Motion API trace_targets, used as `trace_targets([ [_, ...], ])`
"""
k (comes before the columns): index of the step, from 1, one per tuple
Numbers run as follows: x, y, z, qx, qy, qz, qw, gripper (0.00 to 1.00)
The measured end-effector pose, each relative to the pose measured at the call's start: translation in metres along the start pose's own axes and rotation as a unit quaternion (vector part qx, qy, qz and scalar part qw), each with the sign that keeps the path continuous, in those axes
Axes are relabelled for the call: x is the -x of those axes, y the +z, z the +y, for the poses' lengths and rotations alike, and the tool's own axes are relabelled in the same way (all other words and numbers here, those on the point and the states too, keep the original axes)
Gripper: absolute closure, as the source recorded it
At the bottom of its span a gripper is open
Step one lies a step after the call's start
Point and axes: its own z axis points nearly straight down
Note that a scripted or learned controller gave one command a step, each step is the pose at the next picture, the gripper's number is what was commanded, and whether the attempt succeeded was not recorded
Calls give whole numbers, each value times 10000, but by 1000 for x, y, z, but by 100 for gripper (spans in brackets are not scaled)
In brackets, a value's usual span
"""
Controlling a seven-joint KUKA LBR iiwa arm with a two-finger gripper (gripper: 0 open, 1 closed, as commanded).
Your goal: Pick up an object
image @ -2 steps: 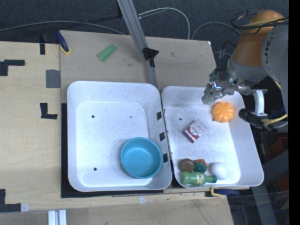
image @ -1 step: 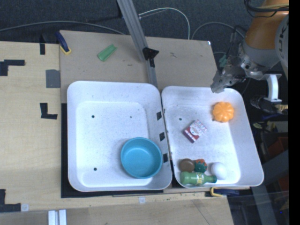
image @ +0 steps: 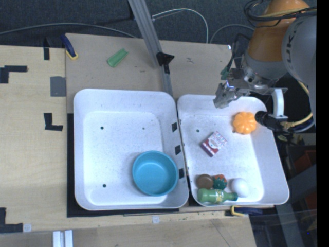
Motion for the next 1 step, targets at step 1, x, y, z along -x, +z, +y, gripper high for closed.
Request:
trace_targets([
  [1, -57, 7, -4, -1, -7, 4, 10000, 100],
])
